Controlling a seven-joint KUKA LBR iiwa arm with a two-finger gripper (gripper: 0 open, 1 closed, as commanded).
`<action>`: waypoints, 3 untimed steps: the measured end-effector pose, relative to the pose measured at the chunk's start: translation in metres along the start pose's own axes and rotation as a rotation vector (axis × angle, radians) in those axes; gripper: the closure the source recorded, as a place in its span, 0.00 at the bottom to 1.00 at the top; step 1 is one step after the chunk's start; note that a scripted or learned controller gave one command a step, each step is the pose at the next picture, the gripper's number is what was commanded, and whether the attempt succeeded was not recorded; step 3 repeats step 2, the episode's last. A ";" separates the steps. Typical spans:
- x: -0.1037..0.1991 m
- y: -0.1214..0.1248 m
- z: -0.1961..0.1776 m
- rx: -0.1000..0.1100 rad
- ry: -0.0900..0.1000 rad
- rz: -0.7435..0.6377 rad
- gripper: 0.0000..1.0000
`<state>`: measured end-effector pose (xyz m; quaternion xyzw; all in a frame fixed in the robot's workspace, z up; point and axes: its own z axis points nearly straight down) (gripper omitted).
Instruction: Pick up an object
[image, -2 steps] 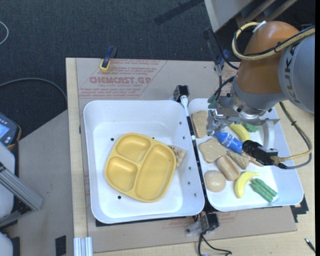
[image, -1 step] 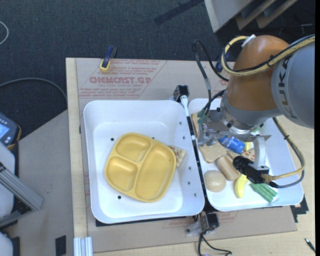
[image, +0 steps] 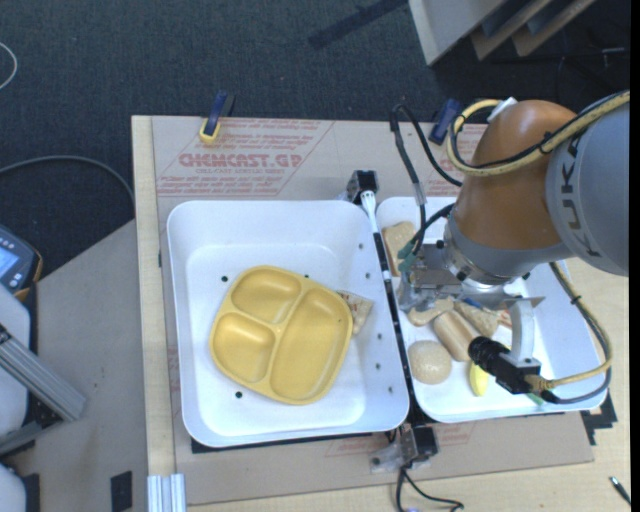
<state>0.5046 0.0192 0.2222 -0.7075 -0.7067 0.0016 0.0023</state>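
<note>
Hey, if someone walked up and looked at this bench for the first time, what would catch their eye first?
Probably the yellow divided plate, lying in the middle of the left bin. Next, the arm's bulky orange band, which hangs over the right bin and covers much of it. Below it in that bin lie pale tan food-like pieces near the divider, with a small yellow item beside them.

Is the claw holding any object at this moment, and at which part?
It cannot be told: the claw is down among the objects in the right bin, its tips hidden.
</note>
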 end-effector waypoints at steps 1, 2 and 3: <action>0.008 0.017 -0.010 -0.008 -0.001 -0.003 1.00; 0.002 0.009 0.008 0.000 -0.001 0.000 1.00; 0.002 0.009 0.008 0.000 -0.001 0.000 1.00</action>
